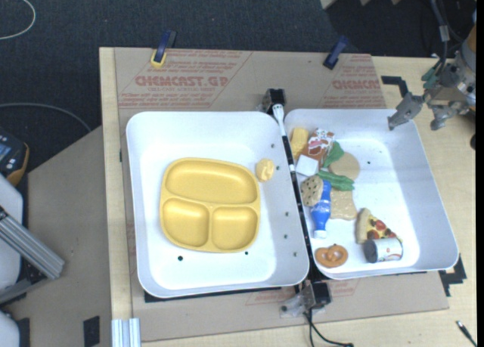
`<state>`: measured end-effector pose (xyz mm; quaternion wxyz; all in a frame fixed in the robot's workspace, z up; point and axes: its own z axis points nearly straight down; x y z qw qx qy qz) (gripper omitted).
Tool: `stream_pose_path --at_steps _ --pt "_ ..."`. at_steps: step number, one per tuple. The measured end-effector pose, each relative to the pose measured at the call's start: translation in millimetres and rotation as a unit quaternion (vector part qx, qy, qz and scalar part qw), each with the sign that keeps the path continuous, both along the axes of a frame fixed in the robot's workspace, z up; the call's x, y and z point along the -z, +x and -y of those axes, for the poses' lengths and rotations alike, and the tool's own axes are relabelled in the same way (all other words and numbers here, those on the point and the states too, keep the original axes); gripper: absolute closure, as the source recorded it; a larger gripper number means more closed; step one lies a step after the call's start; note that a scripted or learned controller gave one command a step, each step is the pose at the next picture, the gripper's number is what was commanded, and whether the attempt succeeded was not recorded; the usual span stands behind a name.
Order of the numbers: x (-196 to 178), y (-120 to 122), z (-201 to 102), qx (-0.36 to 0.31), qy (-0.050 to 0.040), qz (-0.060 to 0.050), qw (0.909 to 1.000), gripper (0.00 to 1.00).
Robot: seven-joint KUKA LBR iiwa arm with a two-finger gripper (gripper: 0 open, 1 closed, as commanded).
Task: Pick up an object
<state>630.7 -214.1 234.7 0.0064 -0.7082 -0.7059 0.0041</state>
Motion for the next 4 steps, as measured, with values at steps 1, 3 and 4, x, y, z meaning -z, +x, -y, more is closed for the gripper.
stream_pose_path --at_steps 1,3,4 --pt "-9.4 2.5 -0.9 -0.002 -0.0016 0.007 1.0 0.0" --pt "106.4 -5.0 -13.3 -0.002 -0.0008 0.005 1.0 0.0" --pt "148.6 -3.2 -14.0 -0.002 -0.0008 0.008 1.0 0.0"
